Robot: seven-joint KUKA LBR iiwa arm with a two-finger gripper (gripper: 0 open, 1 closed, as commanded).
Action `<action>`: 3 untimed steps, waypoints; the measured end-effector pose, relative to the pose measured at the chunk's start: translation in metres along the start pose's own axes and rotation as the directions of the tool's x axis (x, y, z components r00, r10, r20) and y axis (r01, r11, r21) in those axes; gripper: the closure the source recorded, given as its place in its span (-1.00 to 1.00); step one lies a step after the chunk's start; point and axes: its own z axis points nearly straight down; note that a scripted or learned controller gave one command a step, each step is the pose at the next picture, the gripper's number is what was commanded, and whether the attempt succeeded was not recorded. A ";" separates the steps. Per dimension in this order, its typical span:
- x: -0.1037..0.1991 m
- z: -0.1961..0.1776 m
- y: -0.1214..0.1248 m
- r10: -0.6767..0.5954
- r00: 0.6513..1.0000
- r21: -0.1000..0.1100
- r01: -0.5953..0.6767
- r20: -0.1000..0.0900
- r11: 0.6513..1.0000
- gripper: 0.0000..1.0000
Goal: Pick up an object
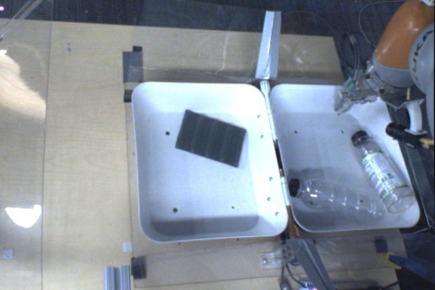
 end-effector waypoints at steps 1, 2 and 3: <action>0.003 0.001 -0.001 -0.002 1.000 0.007 0.002 -0.007 1.000 -1.00; 0.013 0.012 -0.066 -0.098 0.995 0.003 0.098 -0.006 0.995 -1.00; 0.008 -0.046 -0.045 -0.151 0.988 0.001 0.151 -0.005 0.988 -1.00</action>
